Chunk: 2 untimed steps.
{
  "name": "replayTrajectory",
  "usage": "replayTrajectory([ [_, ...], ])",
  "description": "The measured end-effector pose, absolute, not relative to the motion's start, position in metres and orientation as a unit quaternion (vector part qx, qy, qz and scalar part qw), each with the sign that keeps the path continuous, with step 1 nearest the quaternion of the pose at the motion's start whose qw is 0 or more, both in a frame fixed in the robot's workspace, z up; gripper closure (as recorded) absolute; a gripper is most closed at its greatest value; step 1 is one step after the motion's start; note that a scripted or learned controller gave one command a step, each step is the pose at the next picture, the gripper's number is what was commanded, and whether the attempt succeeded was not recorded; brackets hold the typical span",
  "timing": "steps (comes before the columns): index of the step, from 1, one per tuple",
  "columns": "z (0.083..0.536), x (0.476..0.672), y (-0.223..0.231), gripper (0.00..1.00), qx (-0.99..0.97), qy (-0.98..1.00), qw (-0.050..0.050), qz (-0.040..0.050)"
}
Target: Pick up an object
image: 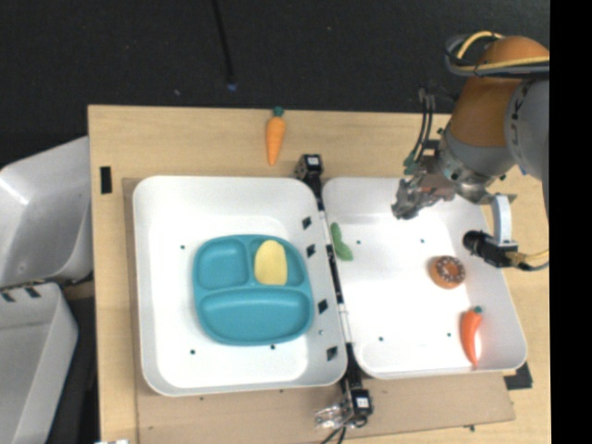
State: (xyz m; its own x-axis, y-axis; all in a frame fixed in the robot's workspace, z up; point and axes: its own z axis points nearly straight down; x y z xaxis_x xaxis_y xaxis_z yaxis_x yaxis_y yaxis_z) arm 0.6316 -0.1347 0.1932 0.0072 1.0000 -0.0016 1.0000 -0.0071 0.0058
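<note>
Doughnut (448, 272) low and right of my end effector (408, 207), well apart; its grip state beyond my telling.

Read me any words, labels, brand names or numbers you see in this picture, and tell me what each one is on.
None can be read. The blue tray, the yellow piece in it, the two white bins, the doughnut and both carrots carry no visible print. The hand and arm show no legible marking.
</note>
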Motion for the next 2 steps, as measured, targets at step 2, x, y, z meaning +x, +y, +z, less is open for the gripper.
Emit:
replayTrajectory([
  [2,0.234,0.634,-0.082,1.00,0.705,0.709,0.000,0.0004],
])
